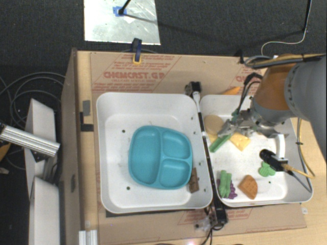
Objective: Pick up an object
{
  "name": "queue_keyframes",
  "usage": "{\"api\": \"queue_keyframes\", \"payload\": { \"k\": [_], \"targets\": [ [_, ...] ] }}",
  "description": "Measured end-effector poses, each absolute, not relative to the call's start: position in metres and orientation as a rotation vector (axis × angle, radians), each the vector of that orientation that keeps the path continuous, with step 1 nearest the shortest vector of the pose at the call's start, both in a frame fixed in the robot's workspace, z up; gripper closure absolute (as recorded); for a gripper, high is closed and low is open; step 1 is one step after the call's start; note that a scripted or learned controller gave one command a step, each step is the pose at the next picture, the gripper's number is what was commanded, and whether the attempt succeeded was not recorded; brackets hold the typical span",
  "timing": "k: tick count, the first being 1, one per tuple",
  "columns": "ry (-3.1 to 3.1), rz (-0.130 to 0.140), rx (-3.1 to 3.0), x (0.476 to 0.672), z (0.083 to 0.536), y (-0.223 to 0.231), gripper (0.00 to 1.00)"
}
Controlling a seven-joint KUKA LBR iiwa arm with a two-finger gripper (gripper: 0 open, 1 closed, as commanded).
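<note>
A teal divided plate (161,157) is held in the bin (110,137) left of the gripper; a foil sheet (121,14) is laid beyond.

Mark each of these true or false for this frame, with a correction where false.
1. A blue divided plate lies in the left bin. True.
2. The gripper hangs over the left bin. False: it is over the right bin, near that bin's left side.
3. An orange-brown piece lies near the right bin's front edge. True.
4. The yellow piece sits on the blue plate. False: it lies in the right bin, beside the gripper.
5. A green stick-shaped piece lies close to the divider between the bins. True.
</note>
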State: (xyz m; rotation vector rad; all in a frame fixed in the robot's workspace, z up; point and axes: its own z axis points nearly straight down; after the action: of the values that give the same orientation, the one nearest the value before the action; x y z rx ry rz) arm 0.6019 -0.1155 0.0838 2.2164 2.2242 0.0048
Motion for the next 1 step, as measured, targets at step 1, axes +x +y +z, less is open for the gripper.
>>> {"api": "queue_keyframes", "payload": {
  "k": [1],
  "targets": [
    [2.223, 0.009, 2.207, 0.6729, 0.0866, -0.1287, 0.0]
  ]
}}
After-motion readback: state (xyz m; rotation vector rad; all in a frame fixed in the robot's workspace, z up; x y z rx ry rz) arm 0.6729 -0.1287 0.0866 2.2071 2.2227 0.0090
